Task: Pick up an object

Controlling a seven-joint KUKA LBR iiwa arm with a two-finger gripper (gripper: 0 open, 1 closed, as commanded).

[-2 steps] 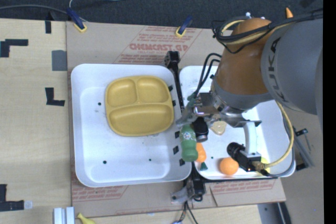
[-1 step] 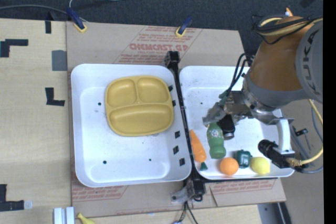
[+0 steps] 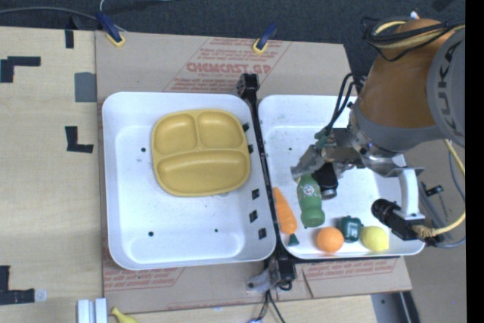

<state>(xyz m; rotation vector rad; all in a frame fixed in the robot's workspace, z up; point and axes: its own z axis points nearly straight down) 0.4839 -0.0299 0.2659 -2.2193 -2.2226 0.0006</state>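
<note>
On a cardboard-covered bench (image 3: 227, 68), 2 bins (image 3: 121, 163) sit abutting. My gripper (image 3: 321, 166) hangs over the bottle (image 3: 309, 202), lying cap up-frame; grip state unclear.

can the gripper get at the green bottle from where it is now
Probably yes. The gripper hangs right above the green bottle's top end in the right bin, nothing lying over it. The carrot beside it might crowd a finger.

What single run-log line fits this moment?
gripper: above green bottle | right bin: carrot, orange, lemon | left bin: yellow plate
</note>
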